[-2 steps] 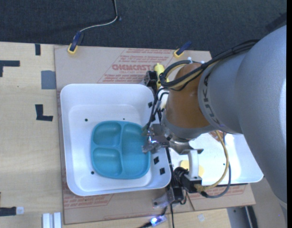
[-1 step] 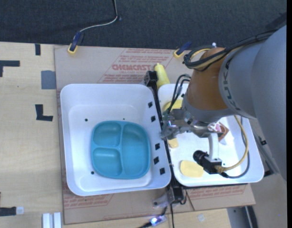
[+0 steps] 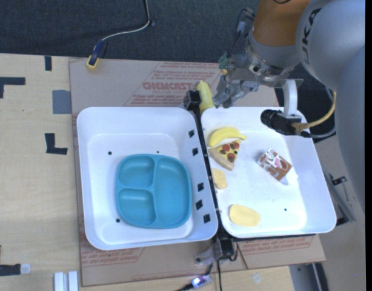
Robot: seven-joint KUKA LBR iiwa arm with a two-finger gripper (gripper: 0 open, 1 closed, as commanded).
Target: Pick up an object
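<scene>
Yellow chip [image 3: 243, 214] lies low in the right bin [image 3: 307, 223], banana [image 3: 224, 134] up top, while the gripper [image 3: 229, 93], grip unreadable, hovers at upper center, needing descent onto something.

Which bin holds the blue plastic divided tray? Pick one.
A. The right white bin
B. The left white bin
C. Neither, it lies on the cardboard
B: the blue plastic divided tray lies flat inside the left white bin, across the divider from the yellow banana.
</scene>
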